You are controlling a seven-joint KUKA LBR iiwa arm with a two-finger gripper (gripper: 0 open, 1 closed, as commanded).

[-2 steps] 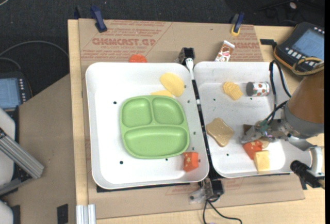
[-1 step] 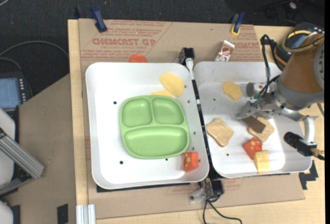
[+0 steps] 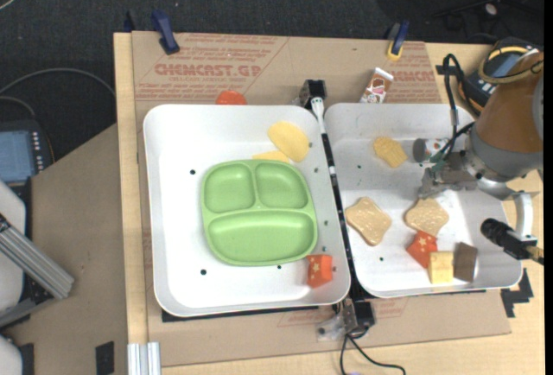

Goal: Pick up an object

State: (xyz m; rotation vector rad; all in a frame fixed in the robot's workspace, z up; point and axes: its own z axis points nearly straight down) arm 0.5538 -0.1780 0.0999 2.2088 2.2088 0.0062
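In the right bin lie several toy foods: a yellow piece at the back, a toast slice in the middle, and a second toast slice beside it. A red piece, a yellow block and a brown block sit near the front right. My gripper points down at the right bin's right side, just behind the second toast slice. Nothing can be seen held in it.
The left bin holds a green divided plate, a yellow chip-shaped piece behind it and an orange-red piece at its front right. A small carton lies on the board behind the bins.
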